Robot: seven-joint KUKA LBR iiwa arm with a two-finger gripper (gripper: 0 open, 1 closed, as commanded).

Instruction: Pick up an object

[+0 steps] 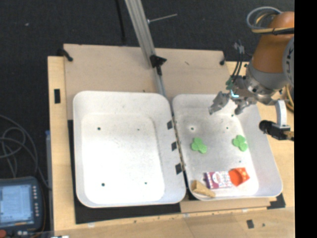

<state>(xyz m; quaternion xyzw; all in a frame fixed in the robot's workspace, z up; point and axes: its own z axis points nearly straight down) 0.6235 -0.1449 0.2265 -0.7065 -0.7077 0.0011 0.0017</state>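
Fixed high above the surface (119, 58), looking down at a slant from its near edge, far enough to take in both white bins (124, 148) and dark floor beyond.

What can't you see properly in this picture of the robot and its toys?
- The small carton in the right bin: its print is too small to read in the camera view.
- The arm: cut off by the picture's right edge.
- The screen at lower left: blurred, cut off by the left edge.
- The tan piece beside the carton: too small to identify.
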